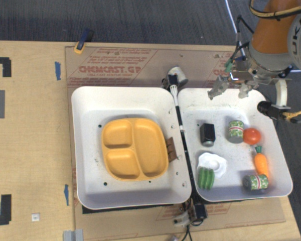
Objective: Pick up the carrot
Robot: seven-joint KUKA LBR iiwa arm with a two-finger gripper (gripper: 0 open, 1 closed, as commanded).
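The carrot (261, 162) is a small orange piece with a green top, lying near the right wall of the right bin (278, 149). It sits just below a red tomato (252, 135) and above a grey-green can (255, 182). My gripper (230, 90) hangs over the far edge of the right bin, well above and to the left of the carrot. Its two fingers are spread apart with nothing between them.
The right bin also holds a black block (207, 133), another can (236, 131), a white cup (212, 163) and a green ribbed item (205, 178). A yellow divided plate (134, 147) lies in the left bin (85, 134). A black cable (179, 124) runs along the divider.
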